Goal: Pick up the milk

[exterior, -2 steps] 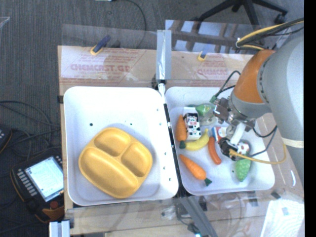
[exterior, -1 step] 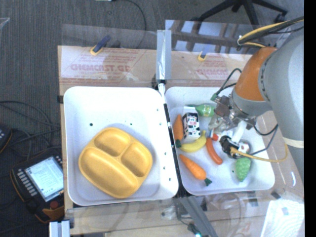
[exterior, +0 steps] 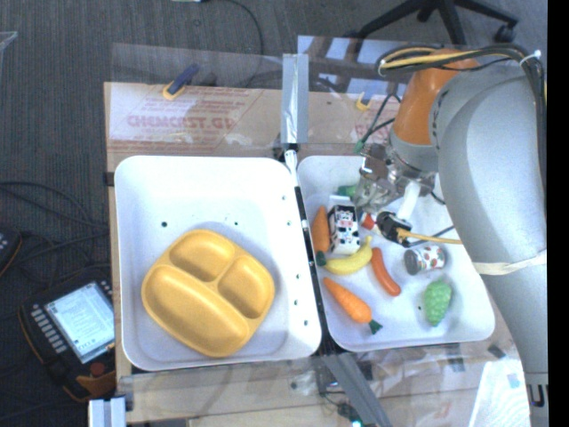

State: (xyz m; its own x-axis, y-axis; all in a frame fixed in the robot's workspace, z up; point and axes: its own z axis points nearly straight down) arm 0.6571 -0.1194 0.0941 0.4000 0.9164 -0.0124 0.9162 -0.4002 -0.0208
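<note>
The milk [exterior: 343,228] is a small white carton with black cow patches, lying in the right bin [exterior: 462,327] near its left wall. My gripper [exterior: 371,192] hangs just above and to the right of the carton, close to its upper end, with nothing seen in its grip. The grey arm with its orange band [exterior: 418,105] comes in from the right and hides the bin's far right corner.
Around the milk lie an orange carrot [exterior: 319,229] on its left, a banana [exterior: 349,259] below it, a second carrot [exterior: 347,299], a red sausage [exterior: 384,272], a small can [exterior: 425,258] and green grapes [exterior: 436,301]. A yellow divided plate [exterior: 209,292] sits in the left bin [exterior: 151,185].
</note>
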